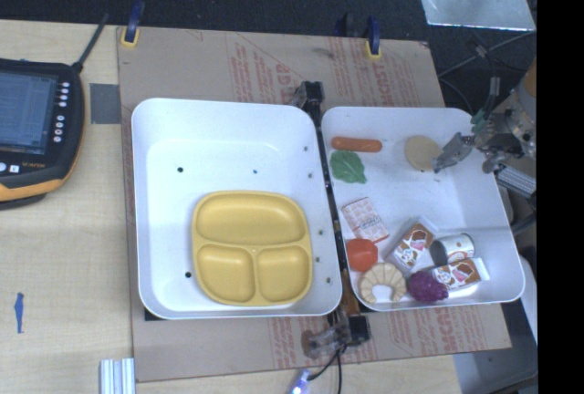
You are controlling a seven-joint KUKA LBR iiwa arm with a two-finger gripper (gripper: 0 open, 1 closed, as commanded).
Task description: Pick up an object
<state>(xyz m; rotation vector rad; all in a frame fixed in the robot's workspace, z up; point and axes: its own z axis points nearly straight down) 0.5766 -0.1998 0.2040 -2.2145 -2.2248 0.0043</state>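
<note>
I take the tan round cookie (422,152) as the nearest candidate: it lies flat near the back of the right bin (511,228), and the gripper (453,151) sits just to its right, its dark fingertip close beside the cookie's edge; I cannot tell whether they touch. From my screen I cannot tell how wide the gripper is set, and I see nothing held in it. Left of the cookie lies a small sausage (356,144), with a green leaf (348,167) just in front of it. Toward the middle of that bin lies a pink-printed packet (364,219). Along the front lie a red tomato (361,254), a scalloped pastry (382,284), a purple bunch of grapes (426,285), and three small cartons (413,246), (453,249), (459,274) close together. The left bin (164,137) holds a yellow divided tray (253,247). Both bins sit on a cardboard sheet (228,64), and an orange-edged teach pendant (35,126) rests on the bench at far left.
</note>
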